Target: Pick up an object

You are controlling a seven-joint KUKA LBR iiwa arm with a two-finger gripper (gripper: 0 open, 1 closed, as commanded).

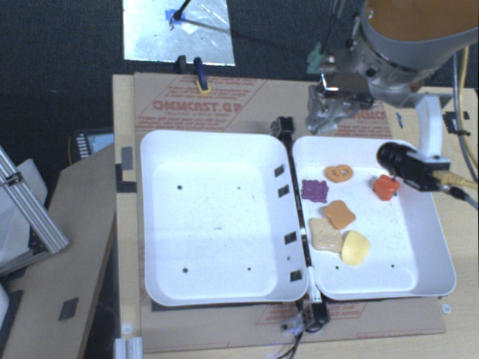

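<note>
**A:** Where is your gripper, and what is its state?

**B:** My gripper (pixel 334 114) hangs above the far edge of the right bin (pixel 430 264). It looks blurred, so I cannot tell if it is open or closed.

**A:** Which things can you pick up?

**B:** Six small pieces, all lying in the right bin. An orange ring (pixel 339 173) is far in the bin, and a purple piece (pixel 314 191) is left of it, near the wall between the bins. A flat orange-brown piece (pixel 340 215) lies nearer. It touches a pale beige piece (pixel 325 235), and a yellow piece (pixel 355 247) is just beside that one, on the right. A red block (pixel 385 188) sits apart, to the right.

**A:** And the surroundings?

**B:** The left bin (pixel 217 223) is white, with some small dark dots on its floor. Both bins rest on a cardboard sheet (pixel 217 99) with red printed letters, and this sheet lies on the pale desk (pixel 124 126). Behind the desk the floor (pixel 52 51) is dark, and a shiny silver sheet (pixel 179 36) lies there.
</note>
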